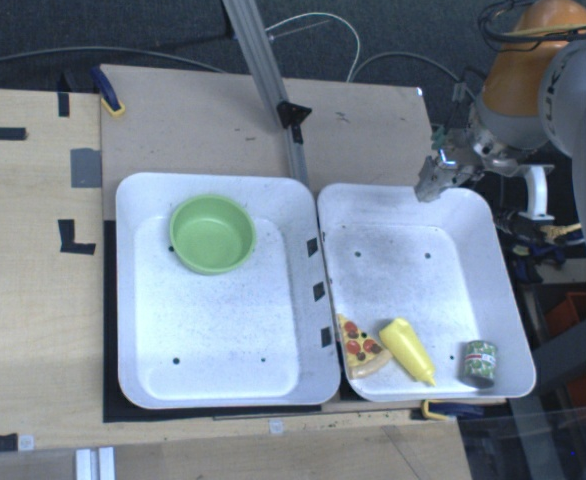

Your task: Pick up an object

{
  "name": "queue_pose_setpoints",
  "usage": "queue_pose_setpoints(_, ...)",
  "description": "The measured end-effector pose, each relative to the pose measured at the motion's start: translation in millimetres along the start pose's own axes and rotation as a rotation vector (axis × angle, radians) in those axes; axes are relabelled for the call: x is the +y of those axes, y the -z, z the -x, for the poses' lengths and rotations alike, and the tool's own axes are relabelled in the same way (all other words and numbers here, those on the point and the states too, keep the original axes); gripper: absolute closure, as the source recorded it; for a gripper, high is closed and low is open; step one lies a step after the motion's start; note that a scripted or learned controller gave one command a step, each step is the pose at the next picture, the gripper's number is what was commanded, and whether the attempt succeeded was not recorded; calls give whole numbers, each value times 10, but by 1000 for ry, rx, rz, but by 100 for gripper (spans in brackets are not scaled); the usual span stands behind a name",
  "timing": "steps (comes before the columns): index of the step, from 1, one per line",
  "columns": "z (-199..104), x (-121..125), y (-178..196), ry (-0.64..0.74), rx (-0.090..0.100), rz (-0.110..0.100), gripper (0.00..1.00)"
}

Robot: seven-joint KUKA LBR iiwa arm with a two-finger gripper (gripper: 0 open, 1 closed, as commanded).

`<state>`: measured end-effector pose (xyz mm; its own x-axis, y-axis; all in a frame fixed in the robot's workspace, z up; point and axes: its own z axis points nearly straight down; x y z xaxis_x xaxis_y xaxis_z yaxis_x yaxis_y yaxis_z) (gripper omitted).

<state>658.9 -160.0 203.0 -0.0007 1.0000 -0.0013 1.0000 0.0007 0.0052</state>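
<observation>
My gripper (432, 184) hangs over the back rim of the right bin (408, 213), near its far right corner, and nothing shows between its tips. Along that bin's front edge lie a toy pizza slice (358, 346), a yellow mustard bottle (408, 348) on its side, and a small green can (479, 362) in the front right corner. A green bowl (212, 232) stands upright in the back part of the left bin (213, 368).
A slanted metal pole (263, 63) rises behind the two bins, with a black clamp at its foot. Cables run across the dark floor at the back. The grey arm with its orange band (533, 58) fills the upper right.
</observation>
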Motion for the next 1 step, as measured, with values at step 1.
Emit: queue_pose_setpoints(1,-3,13,382,1,0,-1,100)
